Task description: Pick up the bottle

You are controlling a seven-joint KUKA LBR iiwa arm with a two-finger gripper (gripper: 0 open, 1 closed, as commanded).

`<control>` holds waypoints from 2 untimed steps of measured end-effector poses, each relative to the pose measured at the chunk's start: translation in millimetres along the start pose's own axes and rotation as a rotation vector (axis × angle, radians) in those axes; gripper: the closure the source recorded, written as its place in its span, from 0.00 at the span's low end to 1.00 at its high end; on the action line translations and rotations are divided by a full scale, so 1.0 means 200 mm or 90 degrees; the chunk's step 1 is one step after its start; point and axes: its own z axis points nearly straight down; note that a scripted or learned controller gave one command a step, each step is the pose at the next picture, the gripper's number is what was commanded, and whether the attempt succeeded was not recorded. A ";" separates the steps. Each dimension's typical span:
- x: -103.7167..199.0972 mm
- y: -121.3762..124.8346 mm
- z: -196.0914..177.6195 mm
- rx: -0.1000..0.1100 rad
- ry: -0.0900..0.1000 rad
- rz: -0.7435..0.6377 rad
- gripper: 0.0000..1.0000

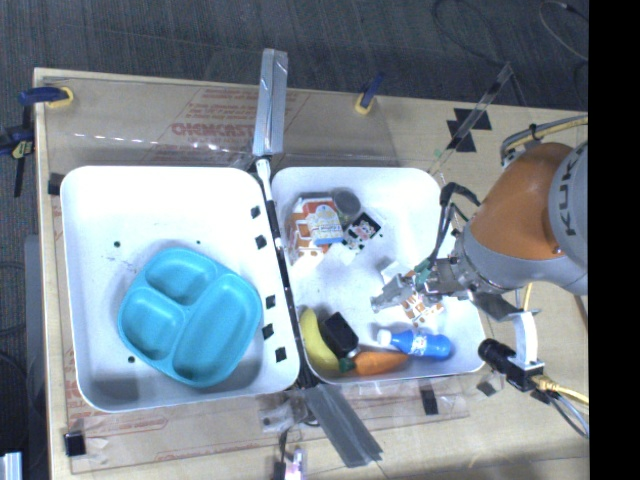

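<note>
Gripper [398, 293], finger state unclear, in the right bin [420, 183] just above the bottle [420, 344].

Blue-and-white bottle [420, 344] on its side, right bin's near edge

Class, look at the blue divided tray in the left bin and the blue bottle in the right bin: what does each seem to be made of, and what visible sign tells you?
Blue divided tray: probably moulded plastic, smooth with a soft sheen; uniform colour and rounded compartment edges suggest it.
Bottle: likely plastic, glossy blue with a white cap end; too small to be sure.
</note>
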 end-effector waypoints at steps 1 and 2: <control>0.01 0.00 0.01 0.000 0.001 -0.070 0.00; 0.01 0.01 0.00 -0.001 0.000 -0.119 0.00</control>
